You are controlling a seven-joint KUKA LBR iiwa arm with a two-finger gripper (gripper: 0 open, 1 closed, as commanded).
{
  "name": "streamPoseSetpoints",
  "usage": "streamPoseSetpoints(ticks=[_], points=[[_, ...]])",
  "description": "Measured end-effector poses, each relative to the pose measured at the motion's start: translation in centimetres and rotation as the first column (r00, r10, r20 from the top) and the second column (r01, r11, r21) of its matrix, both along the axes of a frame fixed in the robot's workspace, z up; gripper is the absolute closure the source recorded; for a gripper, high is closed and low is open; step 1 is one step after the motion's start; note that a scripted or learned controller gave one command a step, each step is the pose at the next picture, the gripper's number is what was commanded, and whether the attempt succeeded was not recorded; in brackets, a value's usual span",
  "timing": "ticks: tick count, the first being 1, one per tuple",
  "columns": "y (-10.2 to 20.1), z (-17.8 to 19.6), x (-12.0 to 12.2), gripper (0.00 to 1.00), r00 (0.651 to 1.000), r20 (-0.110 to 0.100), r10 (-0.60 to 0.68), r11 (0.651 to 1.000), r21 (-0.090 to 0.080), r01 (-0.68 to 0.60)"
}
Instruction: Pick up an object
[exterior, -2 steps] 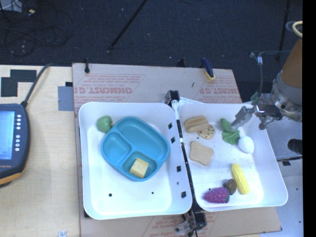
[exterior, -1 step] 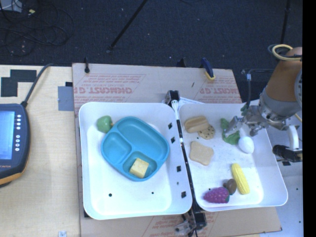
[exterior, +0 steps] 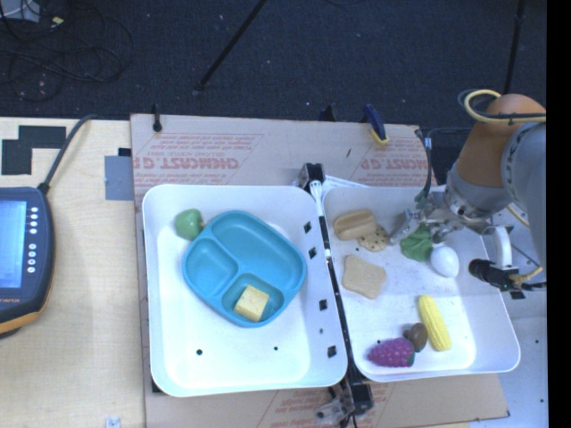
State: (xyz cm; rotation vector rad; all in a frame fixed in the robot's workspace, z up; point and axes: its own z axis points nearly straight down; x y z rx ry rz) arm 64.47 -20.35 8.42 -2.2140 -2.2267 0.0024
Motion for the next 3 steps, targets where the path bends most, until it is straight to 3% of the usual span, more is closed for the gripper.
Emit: streamPoseSetpoints(ticks=[1,2,3], points=[[2.0,0.4,-8.1,0.0,1.0,-0.002,-0.005,1.0,0.001,0.005],[1.7,0.5,-13.3,0.0,1.0,0.002,-0.007,1.0,0.001,0.007],[5.5,0.5,-16.9,0.0,1.0,0.004,-0.008,1.0,0.0,0.008]])
